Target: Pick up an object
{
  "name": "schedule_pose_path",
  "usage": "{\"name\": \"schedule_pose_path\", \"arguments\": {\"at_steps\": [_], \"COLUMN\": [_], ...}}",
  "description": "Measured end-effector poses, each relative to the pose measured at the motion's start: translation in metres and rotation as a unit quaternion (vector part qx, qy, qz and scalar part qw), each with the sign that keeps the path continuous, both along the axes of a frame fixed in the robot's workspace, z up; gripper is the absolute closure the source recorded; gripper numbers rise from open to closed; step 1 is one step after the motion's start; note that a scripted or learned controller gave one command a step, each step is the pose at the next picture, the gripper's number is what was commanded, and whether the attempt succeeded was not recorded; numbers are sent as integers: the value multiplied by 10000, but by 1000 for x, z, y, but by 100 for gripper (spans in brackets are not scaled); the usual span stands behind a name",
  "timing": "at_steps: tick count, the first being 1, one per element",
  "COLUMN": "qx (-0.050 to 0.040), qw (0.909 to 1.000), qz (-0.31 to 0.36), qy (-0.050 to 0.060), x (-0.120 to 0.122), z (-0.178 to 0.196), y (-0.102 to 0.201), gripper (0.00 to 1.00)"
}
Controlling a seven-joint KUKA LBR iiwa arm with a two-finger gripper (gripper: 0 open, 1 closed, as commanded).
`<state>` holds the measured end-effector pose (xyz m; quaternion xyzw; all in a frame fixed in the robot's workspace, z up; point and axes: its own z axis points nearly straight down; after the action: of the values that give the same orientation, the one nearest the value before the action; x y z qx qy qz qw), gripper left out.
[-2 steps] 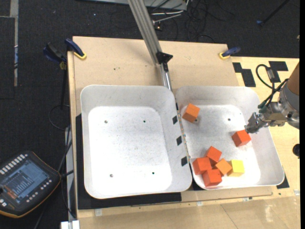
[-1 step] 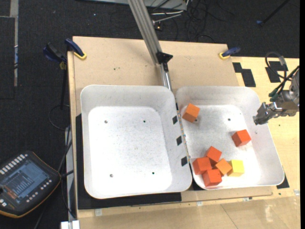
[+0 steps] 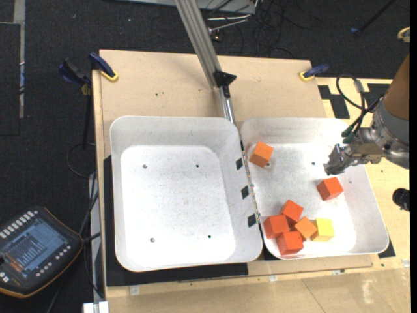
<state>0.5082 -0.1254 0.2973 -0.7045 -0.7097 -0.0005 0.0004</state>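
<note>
The left bin (image 3: 176, 194) lies bare on the tabletop (image 3: 163, 83). Right of it, blocks cluster low in the right bin (image 3: 287, 142); a lone red block (image 3: 330, 188) sits just below the pincer (image 3: 331, 167), probably its target. Pincer's spread: can't tell.

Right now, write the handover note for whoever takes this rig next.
Gripper: over the right bin, above and just left of a lone red block; nothing seen between its fingers.
Other blocks: an orange block near the divider; a cluster of red and orange blocks with a yellow block at the front.
Done: nothing picked yet.
Left: grasp and lift one block.
</note>
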Motion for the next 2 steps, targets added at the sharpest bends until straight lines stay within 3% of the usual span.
{"name": "schedule_pose_path", "arguments": {"at_steps": [2], "qx": [2], "qw": [10000], "qz": [5], "qy": [10], "x": [-3], "z": [-25], "y": [114], "gripper": [100]}}
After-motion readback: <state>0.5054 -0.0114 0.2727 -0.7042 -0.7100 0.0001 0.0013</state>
